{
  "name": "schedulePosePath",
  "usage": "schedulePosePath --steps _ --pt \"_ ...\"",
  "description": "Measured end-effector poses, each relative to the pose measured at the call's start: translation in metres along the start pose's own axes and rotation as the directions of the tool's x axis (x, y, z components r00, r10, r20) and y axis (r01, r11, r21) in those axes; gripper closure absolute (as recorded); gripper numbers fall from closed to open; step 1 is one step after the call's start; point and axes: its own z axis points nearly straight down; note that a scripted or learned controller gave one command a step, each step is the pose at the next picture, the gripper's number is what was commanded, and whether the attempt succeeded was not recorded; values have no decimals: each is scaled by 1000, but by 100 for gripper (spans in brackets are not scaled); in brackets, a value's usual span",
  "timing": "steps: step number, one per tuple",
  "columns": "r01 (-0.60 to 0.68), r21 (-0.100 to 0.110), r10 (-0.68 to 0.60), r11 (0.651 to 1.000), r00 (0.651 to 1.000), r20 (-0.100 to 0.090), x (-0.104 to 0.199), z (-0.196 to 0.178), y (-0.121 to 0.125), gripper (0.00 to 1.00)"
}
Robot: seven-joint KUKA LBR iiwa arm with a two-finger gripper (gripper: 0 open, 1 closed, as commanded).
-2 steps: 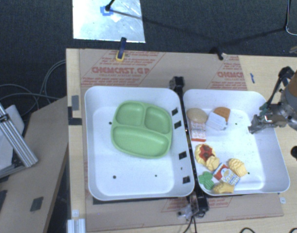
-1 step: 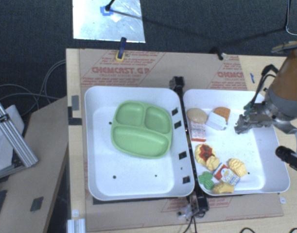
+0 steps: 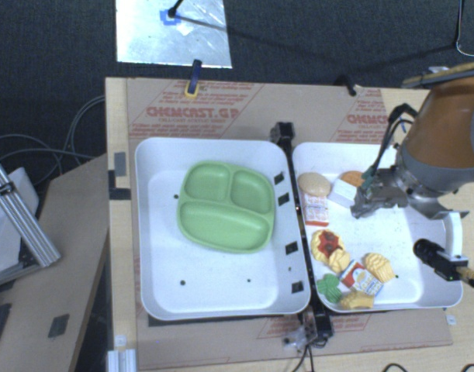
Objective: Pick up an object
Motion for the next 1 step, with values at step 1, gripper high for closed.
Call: schedulePosePath --steps 1 --pt "0 1 0 1000 1000 0 56 15 -11 100"
